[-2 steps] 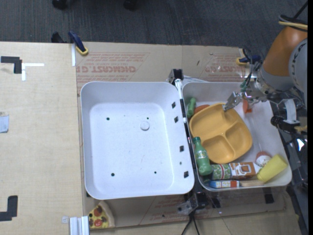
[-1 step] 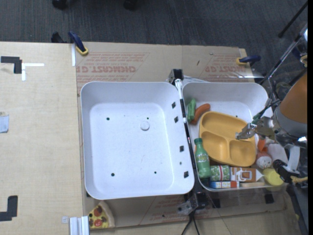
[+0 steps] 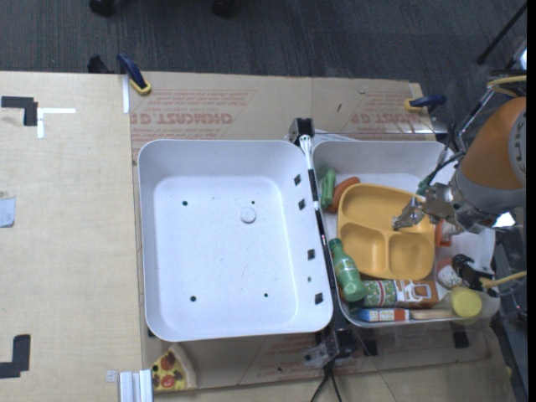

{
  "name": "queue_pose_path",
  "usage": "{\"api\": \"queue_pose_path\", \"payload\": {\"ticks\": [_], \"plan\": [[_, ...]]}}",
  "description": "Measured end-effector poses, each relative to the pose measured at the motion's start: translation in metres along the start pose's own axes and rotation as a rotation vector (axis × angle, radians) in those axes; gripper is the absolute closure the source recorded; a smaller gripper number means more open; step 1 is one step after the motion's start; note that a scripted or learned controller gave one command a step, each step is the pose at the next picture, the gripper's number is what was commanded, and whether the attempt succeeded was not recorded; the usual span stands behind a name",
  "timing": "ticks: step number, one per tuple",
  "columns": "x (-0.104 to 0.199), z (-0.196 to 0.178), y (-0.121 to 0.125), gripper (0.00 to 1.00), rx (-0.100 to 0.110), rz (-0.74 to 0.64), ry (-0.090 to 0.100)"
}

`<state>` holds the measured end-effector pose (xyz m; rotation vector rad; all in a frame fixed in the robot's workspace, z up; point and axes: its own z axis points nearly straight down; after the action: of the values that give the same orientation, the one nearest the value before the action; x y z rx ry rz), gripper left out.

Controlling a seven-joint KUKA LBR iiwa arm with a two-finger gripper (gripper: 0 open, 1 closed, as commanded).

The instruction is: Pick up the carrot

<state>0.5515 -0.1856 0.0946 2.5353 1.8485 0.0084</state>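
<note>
While the gripper (image 3: 412,216) hangs over the yellow divided plastic plate (image 3: 381,241), its opening unreadable, the small orange toy carrot (image 3: 346,186) peeks out at the plate's far-left rim. Probably light, stiff, slick; grasp mid-body.

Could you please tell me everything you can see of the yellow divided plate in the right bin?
The yellow plate is a rounded, shallow tray that looks like plastic, moulded into compartments by raised ridges. It sits tilted in the right bin, propped on the clutter there. A green bottle lies along its left edge, the carrot peeks out by its upper left corner, and a printed carton lies below it. The gripper hovers over its right side, above the compartments.
</note>
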Motion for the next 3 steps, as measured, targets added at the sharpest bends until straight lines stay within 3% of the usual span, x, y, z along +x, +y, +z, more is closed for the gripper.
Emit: {"api": "queue_pose_path", "payload": {"ticks": [1,2,3], "plan": [[0.052,-0.007,-0.039,0.00,-0.030,0.312,-0.010],[-0.011,-0.008,-0.025,0.00,0.003,0.434,0.004],[-0.006,-0.008,0.030,0.00,-0.001,0.325,0.022]]}}
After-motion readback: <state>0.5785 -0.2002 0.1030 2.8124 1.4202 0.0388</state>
